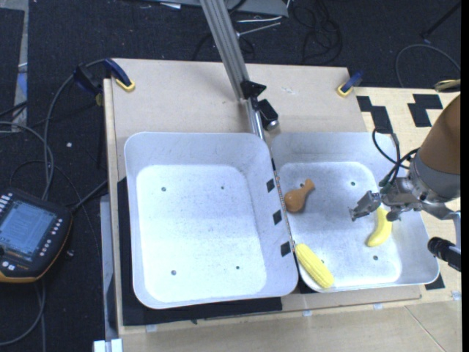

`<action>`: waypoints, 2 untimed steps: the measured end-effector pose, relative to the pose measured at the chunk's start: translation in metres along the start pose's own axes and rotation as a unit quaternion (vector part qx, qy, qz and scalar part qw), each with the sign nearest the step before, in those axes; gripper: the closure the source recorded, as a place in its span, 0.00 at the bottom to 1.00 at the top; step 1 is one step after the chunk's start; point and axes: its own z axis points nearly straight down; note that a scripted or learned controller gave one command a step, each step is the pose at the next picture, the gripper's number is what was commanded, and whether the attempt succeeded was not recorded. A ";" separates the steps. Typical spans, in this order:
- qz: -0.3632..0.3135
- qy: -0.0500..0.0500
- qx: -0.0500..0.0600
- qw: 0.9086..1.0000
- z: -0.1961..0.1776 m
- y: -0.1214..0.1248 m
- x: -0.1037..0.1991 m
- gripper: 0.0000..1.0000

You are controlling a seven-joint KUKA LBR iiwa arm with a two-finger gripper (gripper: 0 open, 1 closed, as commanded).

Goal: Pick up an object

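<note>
Over the right-hand shallow white bin (pixel 344 171), the hand (pixel 372 208) is hovering, fingers spread open, just left of the small curved yellow banana (pixel 379 231), whose long axis is running near-to-far.

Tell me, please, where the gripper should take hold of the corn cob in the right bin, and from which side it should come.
Grip the corn cob across its middle, coming from above. It lies flat and slanted at the near left corner of the right bin, close to the wall, so a side approach looks blocked. Fingers should probably close across its narrow width, not along its length. The gripper hangs over the bin, near the banana.
</note>
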 end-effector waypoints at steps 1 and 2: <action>0.000 -0.001 -0.004 1.000 0.046 -0.004 0.002 0.00; 0.000 -0.001 -0.002 1.000 0.063 -0.004 0.003 0.00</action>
